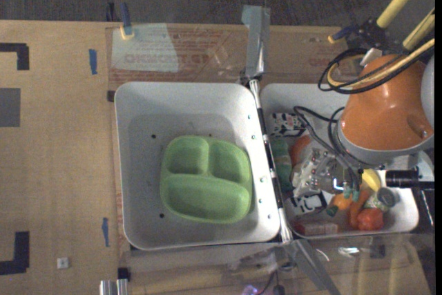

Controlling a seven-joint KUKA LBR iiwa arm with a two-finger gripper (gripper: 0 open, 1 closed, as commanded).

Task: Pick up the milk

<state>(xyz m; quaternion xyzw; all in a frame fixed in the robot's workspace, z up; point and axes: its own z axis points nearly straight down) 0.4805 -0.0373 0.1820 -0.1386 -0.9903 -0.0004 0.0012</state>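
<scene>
We start with the cardboard-covered bench (55, 148), which carries both bins. The left bin (138, 114) lies well apart from the gripper, toward the view's left. The right bin (407, 217) is the one the gripper has reached into. The grey arm with its orange band (383, 114) comes in from the view's right and hangs over that bin, covering much of it.

A green divided plate (206, 179) sits in the left bin, across the shared wall from the gripper.

The gripper (319, 175) is low among the clutter in the right bin. We cannot tell whether it is open or closed, or whether it has hold of anything, because the metal parts blur into the objects around them.

The milk (286, 122), a small black-and-white carton, lies near the gripper on its far side, toward the top of the view and close to the bin's dividing wall. We see it apart from the gripper.

Between the two sits an orange item (302, 146), with a green item (279, 148) beside it. On the gripper's near side lie an orange carrot-like piece (343, 202) and a red round thing (370, 218).
</scene>
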